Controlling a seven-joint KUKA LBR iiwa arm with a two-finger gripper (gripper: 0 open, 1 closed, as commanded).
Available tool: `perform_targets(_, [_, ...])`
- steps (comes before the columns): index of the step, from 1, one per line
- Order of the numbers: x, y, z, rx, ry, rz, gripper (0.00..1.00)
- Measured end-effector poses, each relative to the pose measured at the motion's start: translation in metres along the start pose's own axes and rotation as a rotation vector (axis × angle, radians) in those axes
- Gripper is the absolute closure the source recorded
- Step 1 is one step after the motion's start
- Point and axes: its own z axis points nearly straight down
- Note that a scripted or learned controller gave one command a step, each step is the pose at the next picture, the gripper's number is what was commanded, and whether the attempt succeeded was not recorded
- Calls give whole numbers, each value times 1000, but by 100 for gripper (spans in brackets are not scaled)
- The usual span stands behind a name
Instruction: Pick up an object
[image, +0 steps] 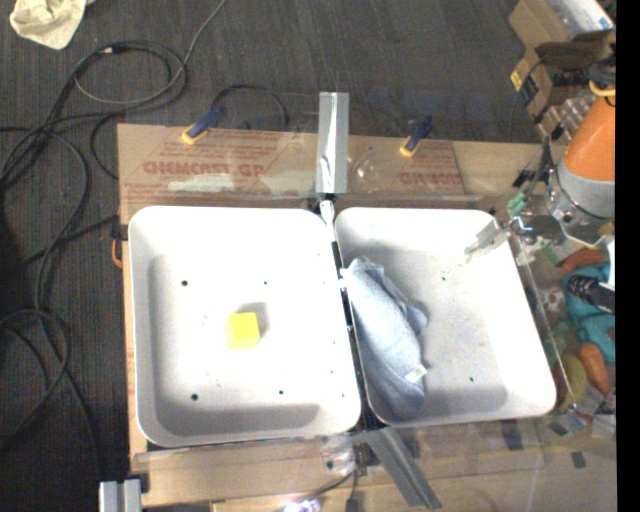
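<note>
A small yellow block (244, 329) lies near the middle of the left white bin (150, 240). A crumpled blue-grey cloth (386, 335) rests along the left side of the right white bin (500, 390), reaching from near its middle down to its front wall. My gripper (487, 240) hangs over the far right corner of the right bin, well apart from the cloth. The grey arm with its orange band (592, 150) comes in from the right edge behind it. Nothing shows in the gripper.
A metal post (332, 140) stands at the back between the bins. Two clamps (200, 126) (414, 140) hold the board behind them. Cables lie on the dark floor to the left, and coloured clutter (585, 320) sits beyond the right bin's right wall.
</note>
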Motion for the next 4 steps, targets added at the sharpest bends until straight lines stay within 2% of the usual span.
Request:
perform_targets(1, [136, -5, 32, 1, 0, 4, 0])
perform_targets(2, [120, -7, 118, -9, -1, -142, 0])
perform_targets(3, [107, 45, 122, -17, -1, -207, 0])
perform_targets(4, [99, 75, 123, -8, 1, -219, 0])
